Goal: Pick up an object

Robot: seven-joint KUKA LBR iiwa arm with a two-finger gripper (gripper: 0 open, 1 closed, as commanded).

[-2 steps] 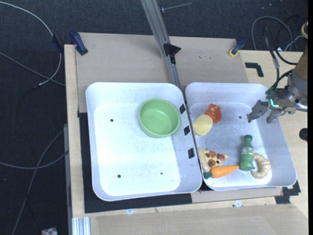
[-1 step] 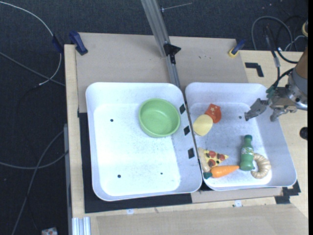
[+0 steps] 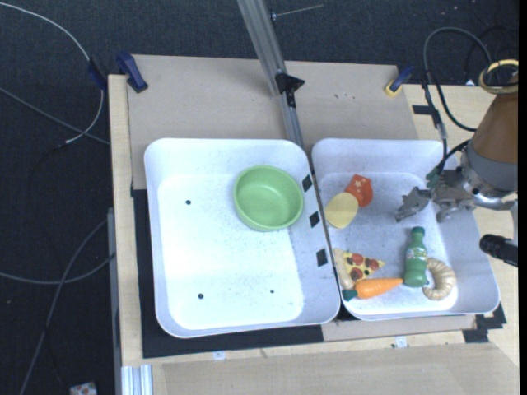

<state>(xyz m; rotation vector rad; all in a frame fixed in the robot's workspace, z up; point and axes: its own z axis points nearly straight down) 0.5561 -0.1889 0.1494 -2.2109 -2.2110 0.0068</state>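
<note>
I see the gripper (image 3: 409,206) over the right bin (image 3: 387,151), above the green bottle (image 3: 416,257); fingers look spread, apparently gripping nothing.

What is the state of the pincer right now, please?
Pincer: cannot be told; it hangs over the right bin, above the green bottle.

Arm (image 3: 498,151) cut off at right edge — carrot (image 3: 378,287) partly covers pizza slice (image 3: 359,264).

bowl (image 3: 268,197): glossy green plastic; bins (image 3: 222,303): matt white; bench (image 3: 206,97): bare wood
</note>
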